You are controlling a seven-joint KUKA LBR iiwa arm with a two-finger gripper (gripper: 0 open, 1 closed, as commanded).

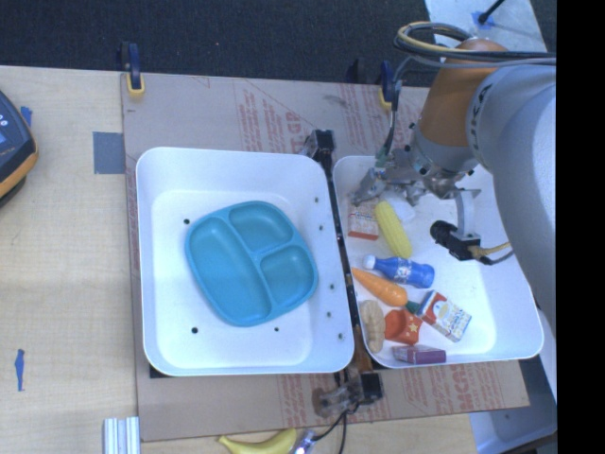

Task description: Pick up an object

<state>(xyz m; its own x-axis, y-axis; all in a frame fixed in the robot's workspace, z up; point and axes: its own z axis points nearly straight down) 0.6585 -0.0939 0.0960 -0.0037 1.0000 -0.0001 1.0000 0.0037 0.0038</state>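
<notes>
- While the corn cob [392,229] lies on its side near the back of the right bin [506,343], the gripper [389,189] hangs just above it, apparently lining up a grasp; nothing sits between its fingers, and whether they are apart or together cannot be told.
- Toward the front, a blue bottle [405,271], a carrot [380,287] and a small juice carton [444,314] crowd together, leaving the corn the freer target.
- Alongside, the left bin [156,173] holds a blue divided plate [251,262], lying flat and well apart from the arm [492,112].
</notes>
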